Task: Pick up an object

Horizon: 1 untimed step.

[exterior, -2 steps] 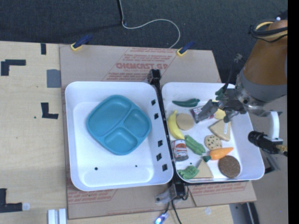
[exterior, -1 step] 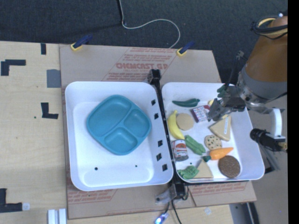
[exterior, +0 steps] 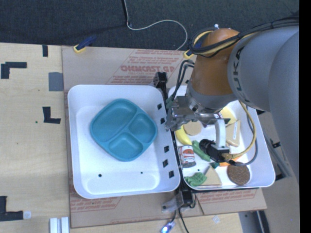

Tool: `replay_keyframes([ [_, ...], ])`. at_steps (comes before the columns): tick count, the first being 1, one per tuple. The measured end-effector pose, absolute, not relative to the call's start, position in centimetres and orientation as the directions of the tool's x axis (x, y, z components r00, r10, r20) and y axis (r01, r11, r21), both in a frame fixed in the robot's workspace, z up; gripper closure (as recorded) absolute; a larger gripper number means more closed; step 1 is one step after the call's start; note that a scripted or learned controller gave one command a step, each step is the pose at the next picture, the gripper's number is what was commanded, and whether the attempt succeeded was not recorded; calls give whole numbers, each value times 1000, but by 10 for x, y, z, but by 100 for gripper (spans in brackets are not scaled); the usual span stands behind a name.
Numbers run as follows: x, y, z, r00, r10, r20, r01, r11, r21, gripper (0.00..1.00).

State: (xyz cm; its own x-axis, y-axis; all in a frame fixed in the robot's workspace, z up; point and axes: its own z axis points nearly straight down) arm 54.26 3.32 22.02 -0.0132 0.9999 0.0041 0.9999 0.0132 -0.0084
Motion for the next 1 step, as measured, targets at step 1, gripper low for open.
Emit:
replay_keyframes([
  [1, 513, 42, 341, -4, 1000, 2, 1000, 4, 9, 100],
])
